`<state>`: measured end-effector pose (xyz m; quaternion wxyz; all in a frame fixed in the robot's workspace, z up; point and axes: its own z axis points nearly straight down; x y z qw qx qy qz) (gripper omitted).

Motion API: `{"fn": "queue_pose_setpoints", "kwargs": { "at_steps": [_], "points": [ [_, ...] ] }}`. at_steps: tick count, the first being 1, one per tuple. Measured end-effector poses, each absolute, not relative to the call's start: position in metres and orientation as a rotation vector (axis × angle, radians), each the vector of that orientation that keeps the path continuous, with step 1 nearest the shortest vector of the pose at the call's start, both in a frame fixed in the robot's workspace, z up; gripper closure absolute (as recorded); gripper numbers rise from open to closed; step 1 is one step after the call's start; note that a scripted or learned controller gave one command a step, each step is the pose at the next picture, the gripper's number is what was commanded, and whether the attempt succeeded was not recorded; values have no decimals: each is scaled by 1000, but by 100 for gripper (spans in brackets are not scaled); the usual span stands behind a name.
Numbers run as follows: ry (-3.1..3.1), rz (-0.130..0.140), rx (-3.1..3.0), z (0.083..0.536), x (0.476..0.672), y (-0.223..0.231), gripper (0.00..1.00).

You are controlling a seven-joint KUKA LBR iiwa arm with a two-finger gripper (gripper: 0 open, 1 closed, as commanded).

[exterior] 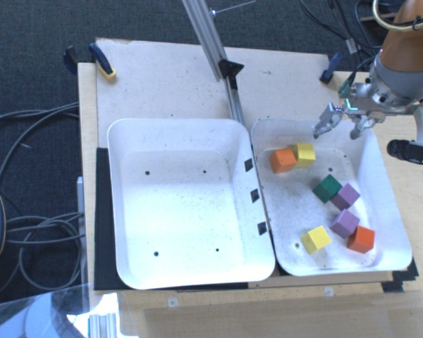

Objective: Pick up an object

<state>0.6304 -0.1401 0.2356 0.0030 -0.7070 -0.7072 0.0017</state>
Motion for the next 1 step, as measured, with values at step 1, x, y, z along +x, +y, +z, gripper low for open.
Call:
{"fn": "queue_pose_setpoints", "kwargs": {
  "at_steps": [1],
  "points": [
    [-2222,0,-2219,239,631,-140,0]
  ]
}}
